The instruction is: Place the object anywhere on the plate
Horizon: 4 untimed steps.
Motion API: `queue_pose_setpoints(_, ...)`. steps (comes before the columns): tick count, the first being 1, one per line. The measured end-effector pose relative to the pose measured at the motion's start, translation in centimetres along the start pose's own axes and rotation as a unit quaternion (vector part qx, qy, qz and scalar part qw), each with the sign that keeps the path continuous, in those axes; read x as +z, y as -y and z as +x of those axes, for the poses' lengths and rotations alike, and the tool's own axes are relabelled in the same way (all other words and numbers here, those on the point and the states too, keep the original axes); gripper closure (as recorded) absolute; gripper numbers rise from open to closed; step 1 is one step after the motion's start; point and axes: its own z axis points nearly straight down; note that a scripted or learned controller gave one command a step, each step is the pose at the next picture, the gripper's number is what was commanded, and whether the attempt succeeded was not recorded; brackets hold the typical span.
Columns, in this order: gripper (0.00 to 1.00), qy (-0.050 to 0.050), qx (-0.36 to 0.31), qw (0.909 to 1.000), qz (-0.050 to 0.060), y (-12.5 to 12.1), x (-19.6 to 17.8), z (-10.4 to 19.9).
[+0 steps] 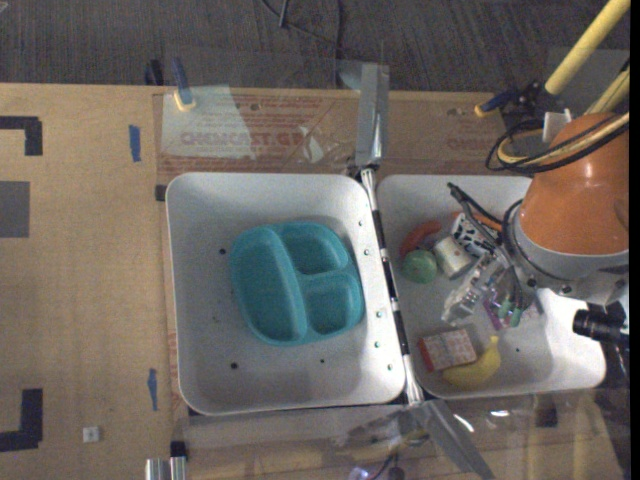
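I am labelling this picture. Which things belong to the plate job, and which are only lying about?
For the job:
teal divided plastic plate
tool
small objects in the right white bin: green ball, yellow banana

Lying about:
blue tape strips
yellow pole

Soft even overhead light, slight blur, faint shadows in bins (200, 368)
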Motion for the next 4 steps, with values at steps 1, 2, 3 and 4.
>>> queue_pose_setpoints(1, 1.00, 0.000, 0.000, 1.0000, 0.000, -4.9, 2.6, -4.3)
queue_pose_setpoints(2, 1.00, 0.001, -0.097, 0.9953, 0.000, -8.8, 2.5, -6.5)
queue_pose_setpoints(3, 1.00, 0.002, -0.120, 0.9928, 0.000, -13.1, -0.8, -8.9)
queue_pose_setpoints(4, 1.00, 0.002, -0.201, 0.9796, -0.001, -16.0, 2.3, -10.3)
